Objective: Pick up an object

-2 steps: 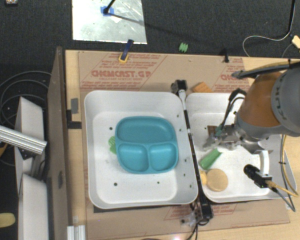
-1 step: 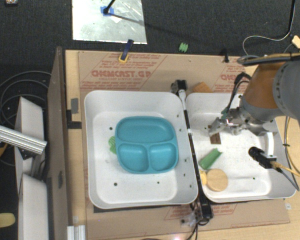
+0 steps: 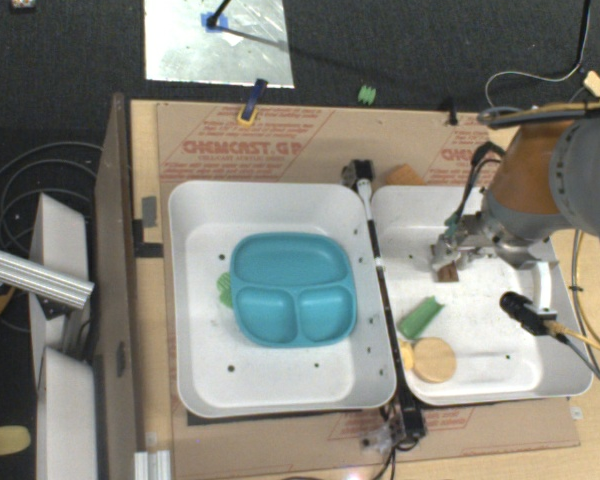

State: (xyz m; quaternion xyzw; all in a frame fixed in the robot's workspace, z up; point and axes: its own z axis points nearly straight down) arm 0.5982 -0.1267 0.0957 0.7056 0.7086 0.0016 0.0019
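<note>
The gripper (image 3: pixel 446 260) is seen low over the upper left part of the right bin (image 3: pixel 500 383), close to that bin's left wall. Whether it is spread or pressed together cannot be told from this slanted view, nor can it be told whether anything is pinched in it. It is carried by the grey arm (image 3: pixel 590 168), which is reached in from the right with its orange band (image 3: pixel 528 173) above the wrist. Two loose objects are found in the same bin, below and slightly left of the gripper and apart from it. A green piece (image 3: pixel 420 317) is laid at a slant on the bin floor, and a round tan disc (image 3: pixel 435 359) is laid flat just beside its lower end, near the bin's front left corner. The left bin (image 3: pixel 195 368) is taken up largely by a blue plate (image 3: pixel 292 288) divided into three compartments, one wide one toward the back and two smaller ones toward the front. A small green item (image 3: pixel 224 288) is partly hidden at the plate's left edge, so its shape cannot be told. Both bins are set side by side, walls touching, on a cardboard sheet (image 3: pixel 240 148) printed with red lettering that covers the desk. An orange-tan object (image 3: pixel 405 175) is seen on this sheet just behind the right bin's back left corner. Beyond the desk, a silvery sheet (image 3: pixel 220 28) is laid on the dark floor.
</note>
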